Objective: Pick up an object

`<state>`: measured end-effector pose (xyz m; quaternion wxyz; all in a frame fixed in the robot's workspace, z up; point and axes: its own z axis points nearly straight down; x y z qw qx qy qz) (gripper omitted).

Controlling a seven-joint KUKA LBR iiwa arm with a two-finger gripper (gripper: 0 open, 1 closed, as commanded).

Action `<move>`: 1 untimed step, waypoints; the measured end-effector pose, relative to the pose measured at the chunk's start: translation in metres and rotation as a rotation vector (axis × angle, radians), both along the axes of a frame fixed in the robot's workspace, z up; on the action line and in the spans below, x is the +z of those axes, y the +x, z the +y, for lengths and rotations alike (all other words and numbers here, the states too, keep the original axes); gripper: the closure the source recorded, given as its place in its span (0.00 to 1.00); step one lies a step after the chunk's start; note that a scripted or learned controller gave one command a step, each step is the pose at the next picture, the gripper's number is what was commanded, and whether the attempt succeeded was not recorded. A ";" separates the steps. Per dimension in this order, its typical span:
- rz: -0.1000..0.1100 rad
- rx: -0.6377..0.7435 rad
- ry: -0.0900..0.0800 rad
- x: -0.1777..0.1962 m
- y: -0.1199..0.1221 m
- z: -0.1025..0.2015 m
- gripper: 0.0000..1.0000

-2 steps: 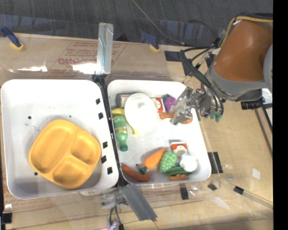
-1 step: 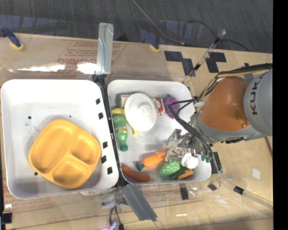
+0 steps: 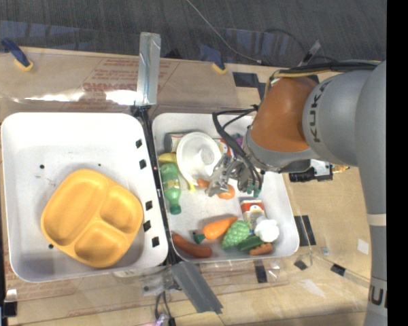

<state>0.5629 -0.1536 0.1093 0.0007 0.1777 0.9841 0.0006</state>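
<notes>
R bin: 1 white bowl, 1 green bottle, 2 carrots; fingers state unclear.

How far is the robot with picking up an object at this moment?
Done: the gripper is down in the right bin, just above a small orange piece. In hand: nothing visibly between its fingers. Left: the grasp and the lift. The yellow tray lies in the left bin.

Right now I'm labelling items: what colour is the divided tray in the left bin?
Yellow-orange, plain; the divided tray shows in the camera view.
</notes>
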 end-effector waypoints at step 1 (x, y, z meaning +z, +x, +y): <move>-0.011 -0.135 -0.003 0.118 0.051 0.010 1.00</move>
